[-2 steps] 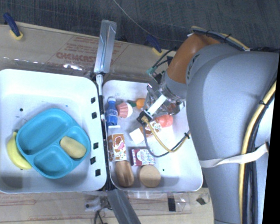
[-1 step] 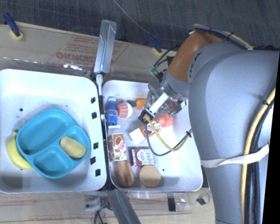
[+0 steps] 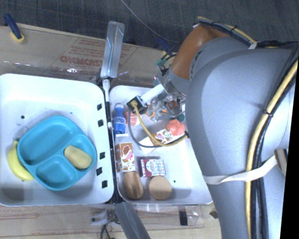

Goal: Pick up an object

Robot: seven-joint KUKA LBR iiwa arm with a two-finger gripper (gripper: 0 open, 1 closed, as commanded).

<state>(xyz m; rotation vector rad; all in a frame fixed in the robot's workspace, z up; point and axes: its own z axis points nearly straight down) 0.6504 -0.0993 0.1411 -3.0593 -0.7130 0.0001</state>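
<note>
My gripper [image 3: 151,113] hangs over the back of the right bin [image 3: 195,192], below the orange wrist band; cables and the wrist body hide its fingers. Close to it lie a blue bottle [image 3: 119,120] along the bin's left wall and a pink-red round object [image 3: 175,128] under the arm. Nearer the front lie a brown snack packet [image 3: 126,158], a small dark red packet [image 3: 153,167], a brown bread-like roll [image 3: 132,185] and a tan round bun [image 3: 159,187]. The arm covers the right part of this bin.
The left bin [image 3: 4,188] holds a blue divided plate [image 3: 51,148] with a yellowish potato-like piece [image 3: 78,157] in one compartment, and a banana [image 3: 14,163] tucked beside the plate's left edge. A metal divider [image 3: 113,49] runs between the bins.
</note>
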